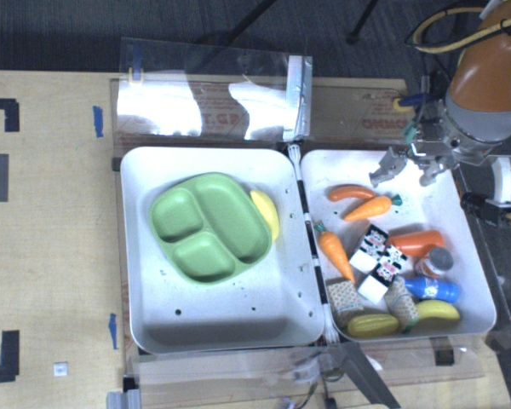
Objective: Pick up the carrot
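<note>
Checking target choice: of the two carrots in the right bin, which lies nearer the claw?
The upper carrot, green stem pointing right, just below the claw. The other carrot lies lower, against the bin divider.

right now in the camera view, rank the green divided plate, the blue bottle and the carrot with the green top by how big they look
1. green divided plate, by far the largest
2. carrot with the green top
3. blue bottle

The carrot and bottle look close in length, so their order is unsure.

divided plate [209, 226] in left bin [145, 296]; carrot [368, 208] in right bin [477, 262], fingers [406, 169] above.
</note>
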Controlling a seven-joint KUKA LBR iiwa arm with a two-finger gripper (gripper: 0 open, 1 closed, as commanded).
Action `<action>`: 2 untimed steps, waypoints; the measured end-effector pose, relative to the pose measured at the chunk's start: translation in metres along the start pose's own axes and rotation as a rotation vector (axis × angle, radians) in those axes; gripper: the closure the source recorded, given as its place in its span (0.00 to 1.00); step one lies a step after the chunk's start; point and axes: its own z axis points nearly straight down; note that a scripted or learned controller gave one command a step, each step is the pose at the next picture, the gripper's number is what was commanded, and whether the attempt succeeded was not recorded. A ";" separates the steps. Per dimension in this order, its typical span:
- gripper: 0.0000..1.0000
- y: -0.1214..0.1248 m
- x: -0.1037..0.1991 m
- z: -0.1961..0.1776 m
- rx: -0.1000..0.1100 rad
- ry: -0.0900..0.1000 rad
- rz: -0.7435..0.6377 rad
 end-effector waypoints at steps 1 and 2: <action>0.00 0.024 -0.022 0.130 -0.015 -0.002 0.071; 0.00 -0.004 -0.025 0.144 0.000 0.002 0.270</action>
